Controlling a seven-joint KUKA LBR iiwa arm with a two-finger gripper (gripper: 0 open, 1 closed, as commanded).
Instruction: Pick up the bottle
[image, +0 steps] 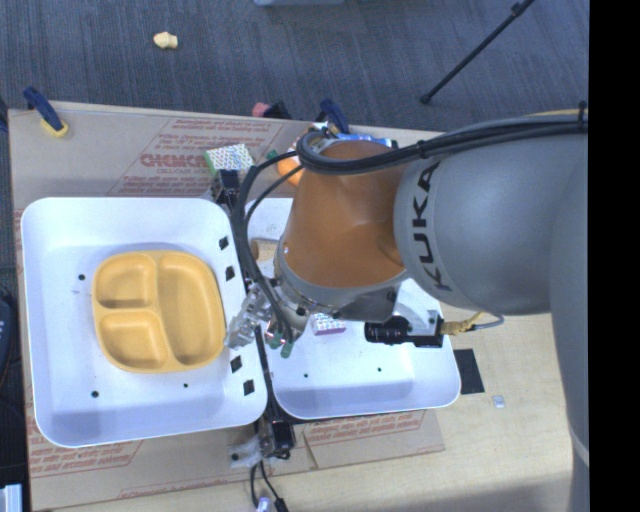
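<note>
While the arm reaches in from the right of the frame and hangs low over the right bin, its orange band and grey body cover most of that bin's floor. Item, jaws: seen at lower centre of the frame, just at the ridge where the two bins meet, amid a tangle of metal parts and cables; whether spread or pressed together cannot be told, and nothing can be made out between them. Item, bottle: no bottle can be picked out with certainty; a small pale object with a pink-patterned face lies just right of the jaws, partly under the wrist, too small and hidden to name. Its long axis cannot be judged, so the direction from jaws to target stays uncertain; by judgement, if the bottle is in the right bin, it sits beneath or close beside the wrist. Item, left bin: holds one yellow divided tray, three compartments, resting flat at centre, compartments bare. Item, worktop: carries both bins on brown cardboard; blue clamps at upper left.
</note>
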